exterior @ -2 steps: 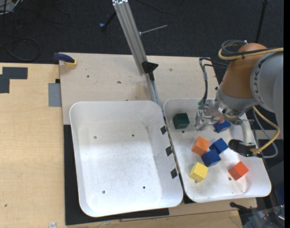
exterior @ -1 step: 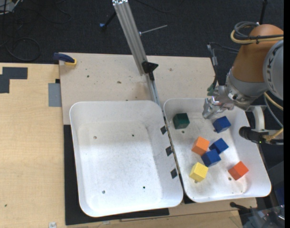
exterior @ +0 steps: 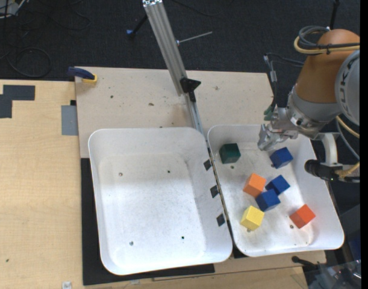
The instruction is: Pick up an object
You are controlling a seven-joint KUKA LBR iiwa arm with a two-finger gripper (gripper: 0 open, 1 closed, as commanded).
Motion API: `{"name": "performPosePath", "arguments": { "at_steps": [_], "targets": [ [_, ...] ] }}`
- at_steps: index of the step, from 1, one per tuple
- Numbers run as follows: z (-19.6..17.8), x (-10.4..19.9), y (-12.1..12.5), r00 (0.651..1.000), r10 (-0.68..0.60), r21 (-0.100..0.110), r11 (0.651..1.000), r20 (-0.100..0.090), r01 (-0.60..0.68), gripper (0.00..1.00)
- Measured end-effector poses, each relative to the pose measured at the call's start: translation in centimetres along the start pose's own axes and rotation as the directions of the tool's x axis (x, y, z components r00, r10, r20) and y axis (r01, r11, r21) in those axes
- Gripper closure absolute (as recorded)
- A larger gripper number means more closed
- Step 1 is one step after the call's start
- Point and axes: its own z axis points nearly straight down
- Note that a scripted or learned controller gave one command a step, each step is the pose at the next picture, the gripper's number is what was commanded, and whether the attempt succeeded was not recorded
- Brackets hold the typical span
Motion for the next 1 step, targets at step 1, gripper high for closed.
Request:
{"name": "performPosePath", "arguments": {
  "at_steps": [1],
  "targets": [
    [-1.08,5.86,-0.88,1.0,-0.002,0.002,1.0,-0.003,0.002,1.0]
  ]
}}
